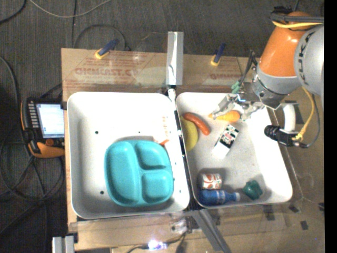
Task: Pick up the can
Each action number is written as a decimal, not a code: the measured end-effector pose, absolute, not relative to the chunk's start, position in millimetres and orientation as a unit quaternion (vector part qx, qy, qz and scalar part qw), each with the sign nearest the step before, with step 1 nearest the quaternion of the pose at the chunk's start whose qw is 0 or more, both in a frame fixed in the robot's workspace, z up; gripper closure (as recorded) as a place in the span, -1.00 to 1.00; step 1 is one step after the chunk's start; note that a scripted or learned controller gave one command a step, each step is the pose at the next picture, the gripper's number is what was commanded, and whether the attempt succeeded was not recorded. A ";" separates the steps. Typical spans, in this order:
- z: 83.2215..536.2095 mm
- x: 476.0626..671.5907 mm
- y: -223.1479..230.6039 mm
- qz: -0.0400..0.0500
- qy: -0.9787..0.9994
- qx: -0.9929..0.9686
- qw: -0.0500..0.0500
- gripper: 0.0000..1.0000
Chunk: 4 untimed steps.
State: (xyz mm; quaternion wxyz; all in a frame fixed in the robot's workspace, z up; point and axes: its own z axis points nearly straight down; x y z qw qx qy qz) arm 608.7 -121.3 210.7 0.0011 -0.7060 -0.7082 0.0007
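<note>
Small red-and-white metal can (211, 181) lying in the near part of the right white bin (274, 162), blue plastic bottle (218, 196) sitting just nearer, gripper (231, 107) hovering well apart at the far side beside an orange object (229, 116), jaw state impossible to tell.
</note>
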 end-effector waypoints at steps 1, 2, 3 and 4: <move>120.2 575.9 -125.7 -0.010 -0.721 -0.693 -0.017 -1.00; 89.7 518.0 -162.6 -0.003 -0.643 -0.766 -0.005 -1.00; 164.9 552.8 -114.6 0.002 -0.521 -0.854 0.001 -1.00; 89.5 498.7 -95.7 -0.004 -0.597 -0.802 -0.004 -1.00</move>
